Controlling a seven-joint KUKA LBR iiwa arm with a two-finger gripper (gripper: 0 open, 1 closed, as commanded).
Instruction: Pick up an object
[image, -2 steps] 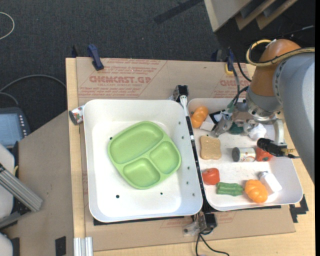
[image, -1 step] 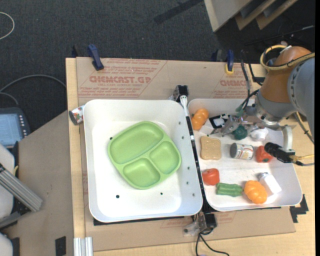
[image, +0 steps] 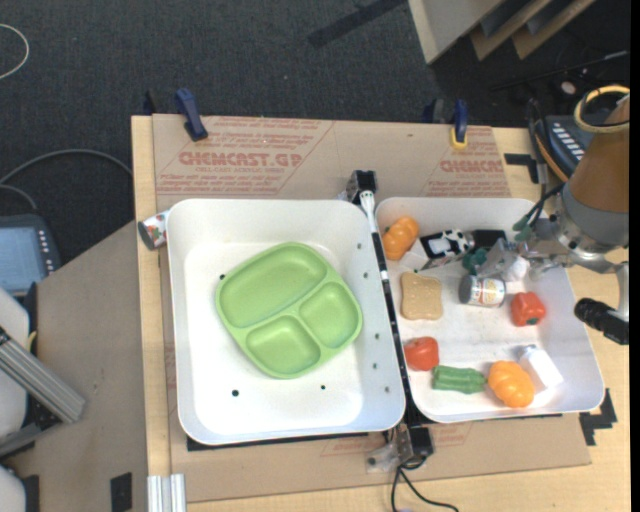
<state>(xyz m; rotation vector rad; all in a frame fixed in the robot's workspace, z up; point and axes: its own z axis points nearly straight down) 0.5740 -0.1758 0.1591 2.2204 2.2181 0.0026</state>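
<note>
White plastic makes up both shallow bins on the bench in your one camera view, which looks down at a slant. The left bin (image: 190, 300) holds a green divided plate (image: 288, 308) lying flat near its middle, with nothing else on it. The right bin (image: 570, 330) carries the clutter you must choose from: an orange fruit toy (image: 399, 238) at the upper left, a black-and-white toy (image: 447, 245) just beside it, a tan slice of bread (image: 421, 297) below those, a small can (image: 482, 291) lying on its side near the middle, a red pepper (image: 527, 308) to its right, a red tomato (image: 421, 352), a green pepper (image: 457, 379) touching an orange pepper (image: 511, 384) along the lower edge, and a white block (image: 541, 366) beside that. The arm reaches in from the right, and its gripper (image: 503, 262) sits low over the upper middle of this bin, just above the can and near the black-and-white toy. You cannot tell how the jaws stand, since the wrist hides them, and nothing is visibly held. Judging from this, the risk is crowding: the can is round and on its side, so a touch off centre could roll it away, and neighbours lie close enough to be nudged or caught by mistake.
</note>
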